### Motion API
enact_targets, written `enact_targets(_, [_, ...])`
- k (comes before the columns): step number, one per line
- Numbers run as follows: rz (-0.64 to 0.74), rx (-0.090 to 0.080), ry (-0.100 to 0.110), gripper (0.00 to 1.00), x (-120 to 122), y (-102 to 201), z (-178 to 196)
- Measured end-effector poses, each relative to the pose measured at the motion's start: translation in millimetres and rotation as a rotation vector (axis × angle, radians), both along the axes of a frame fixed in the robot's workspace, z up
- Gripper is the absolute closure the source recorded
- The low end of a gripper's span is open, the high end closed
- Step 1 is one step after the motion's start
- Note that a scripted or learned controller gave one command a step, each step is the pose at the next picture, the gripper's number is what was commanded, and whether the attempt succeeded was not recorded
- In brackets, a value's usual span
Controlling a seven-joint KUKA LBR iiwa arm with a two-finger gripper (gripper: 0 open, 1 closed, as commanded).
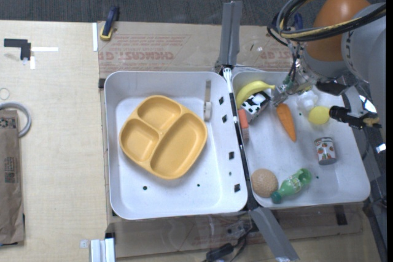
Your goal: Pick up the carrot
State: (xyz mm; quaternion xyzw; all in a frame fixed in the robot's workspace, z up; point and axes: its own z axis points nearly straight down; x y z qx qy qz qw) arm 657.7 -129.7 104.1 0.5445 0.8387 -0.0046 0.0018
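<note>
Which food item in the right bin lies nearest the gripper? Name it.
The carrot: its top end sits just below the gripper, nearer than the banana, the lemon or the green bottle.

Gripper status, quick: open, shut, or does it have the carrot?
Gripper: cannot be told. It sits at the top end of the carrot in the right bin; the carrot lies on the bin floor.

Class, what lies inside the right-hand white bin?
Right white bin holds orange carrot, banana, lemon, small can, green bottle, tan ball; the arm covers its far corner.
</note>
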Motion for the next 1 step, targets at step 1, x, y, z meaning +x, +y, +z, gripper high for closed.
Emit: enact_targets(1, [0.001,0.008,-0.004,1.00,1.8,36.8,138.2])
